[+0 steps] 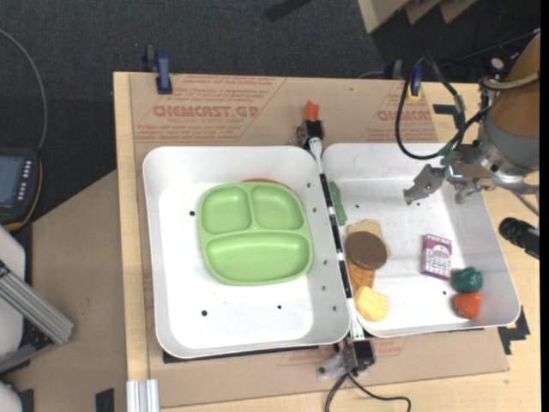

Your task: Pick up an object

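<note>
Overhead, the gripper [442, 187] is hanging with its two fingers spread apart and nothing between them, above the bare far part of the right bin [377, 163]. Below it in that bin, a purple packet [437, 257] is lying near a green-and-red toy [467, 292], well apart from a brown disc [367, 249] and yellow piece [372, 303] by the divider. A green divided plate [255, 233] is sitting in the left bin [171, 230].

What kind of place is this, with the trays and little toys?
Probably a robotics lab test bench. A robot arm's gripper hangs over two white bins, one holding a green divided plate and one toy food, on a board clamped to the bench.
</note>
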`<state>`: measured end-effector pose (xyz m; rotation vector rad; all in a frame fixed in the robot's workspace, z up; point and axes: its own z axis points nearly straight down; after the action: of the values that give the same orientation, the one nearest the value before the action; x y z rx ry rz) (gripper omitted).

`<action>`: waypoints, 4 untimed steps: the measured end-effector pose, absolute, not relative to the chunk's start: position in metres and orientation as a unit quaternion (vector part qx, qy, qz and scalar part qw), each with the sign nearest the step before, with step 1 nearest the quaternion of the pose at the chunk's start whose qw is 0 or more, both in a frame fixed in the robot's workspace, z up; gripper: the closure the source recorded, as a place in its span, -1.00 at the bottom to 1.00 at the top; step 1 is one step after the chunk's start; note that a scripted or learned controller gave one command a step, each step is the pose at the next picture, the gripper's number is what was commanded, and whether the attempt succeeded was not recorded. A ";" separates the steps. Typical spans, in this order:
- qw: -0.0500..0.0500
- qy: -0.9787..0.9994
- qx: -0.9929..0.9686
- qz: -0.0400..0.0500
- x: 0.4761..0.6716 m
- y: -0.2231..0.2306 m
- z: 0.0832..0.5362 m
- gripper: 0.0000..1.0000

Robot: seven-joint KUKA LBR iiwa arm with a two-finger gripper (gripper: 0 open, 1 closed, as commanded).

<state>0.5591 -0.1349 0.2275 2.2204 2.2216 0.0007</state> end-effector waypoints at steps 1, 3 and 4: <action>-0.003 0.705 0.709 -0.003 0.533 -0.195 0.165 -1.00; -0.003 0.707 0.707 0.001 0.504 -0.219 0.085 -1.00; 0.009 0.709 0.705 0.004 0.603 -0.223 0.183 -1.00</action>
<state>0.6029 -0.2232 0.1834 2.2022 2.2151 0.0123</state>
